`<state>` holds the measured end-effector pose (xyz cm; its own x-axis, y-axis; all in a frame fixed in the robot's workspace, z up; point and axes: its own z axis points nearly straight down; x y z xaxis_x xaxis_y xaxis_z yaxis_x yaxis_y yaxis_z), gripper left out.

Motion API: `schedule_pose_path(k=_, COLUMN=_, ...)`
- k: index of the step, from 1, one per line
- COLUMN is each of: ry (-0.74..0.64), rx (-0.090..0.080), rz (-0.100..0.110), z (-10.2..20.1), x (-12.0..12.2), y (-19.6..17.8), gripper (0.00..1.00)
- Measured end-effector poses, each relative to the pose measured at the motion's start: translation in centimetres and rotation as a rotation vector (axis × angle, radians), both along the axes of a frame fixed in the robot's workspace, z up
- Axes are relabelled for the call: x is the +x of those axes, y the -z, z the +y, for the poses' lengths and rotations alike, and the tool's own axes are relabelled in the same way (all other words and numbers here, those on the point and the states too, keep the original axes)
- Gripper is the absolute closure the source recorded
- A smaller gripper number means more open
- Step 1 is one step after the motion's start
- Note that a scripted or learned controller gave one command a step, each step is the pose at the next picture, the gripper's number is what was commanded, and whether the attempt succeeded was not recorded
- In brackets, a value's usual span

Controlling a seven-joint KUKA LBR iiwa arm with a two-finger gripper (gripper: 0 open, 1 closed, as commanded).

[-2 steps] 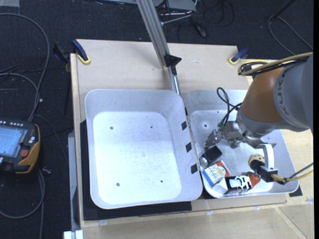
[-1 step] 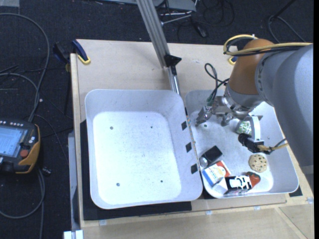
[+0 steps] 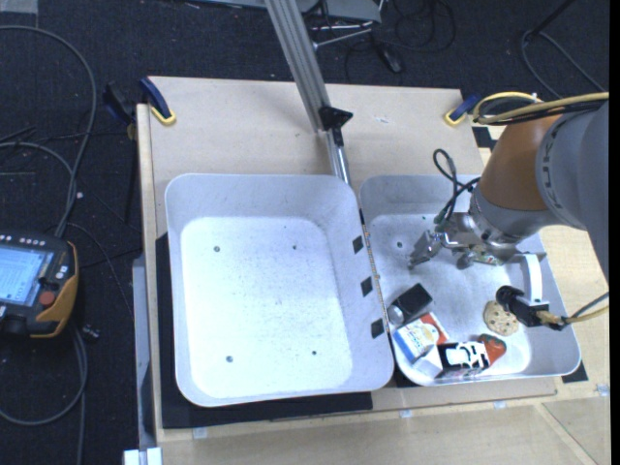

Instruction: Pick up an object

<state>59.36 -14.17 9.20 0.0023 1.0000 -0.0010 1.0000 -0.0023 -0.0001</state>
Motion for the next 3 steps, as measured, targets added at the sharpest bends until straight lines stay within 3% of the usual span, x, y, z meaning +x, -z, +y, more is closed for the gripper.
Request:
schedule_pose_path(k=1, ry=-0.005, rx=0.001, rz=-0.002, z=3.8, x=4.2, y=0.3, gripper=0.0)
schedule_pose_path(k=2, ry=-0.01, rx=0.009, rz=-0.004, z=10.2, x=3.0, y=-4.7, gripper=0.0)
schedule_pose_path(k=3, ry=-0.022, rx=0.007, rz=-0.004, z=10.1, x=3.0, y=-4.6, gripper=0.0)
